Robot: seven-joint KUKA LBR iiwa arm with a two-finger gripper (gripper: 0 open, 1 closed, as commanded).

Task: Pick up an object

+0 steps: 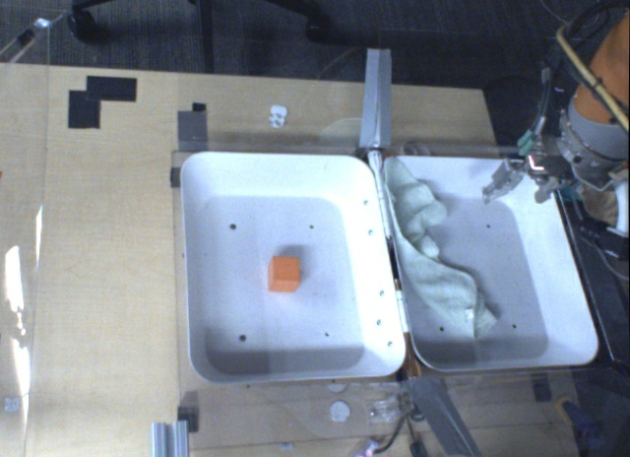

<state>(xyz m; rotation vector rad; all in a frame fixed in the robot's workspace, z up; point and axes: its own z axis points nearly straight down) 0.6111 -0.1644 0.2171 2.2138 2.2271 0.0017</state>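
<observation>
Hovering over the right bin's (576, 347) far right corner, the gripper (519, 179) has its fingers (495, 181) spread apart, gripping nothing as far as I can tell. An orange cube (284, 274) sits mid-floor in the left bin (197, 248). A crumpled white cloth (425, 248) lies along the right bin's left side.

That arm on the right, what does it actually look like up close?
The arm is grey with an orange band above the wrist. Its gripper is a small pale metal part with two thin fingers, and dark cables loop around the arm's upper part.
</observation>
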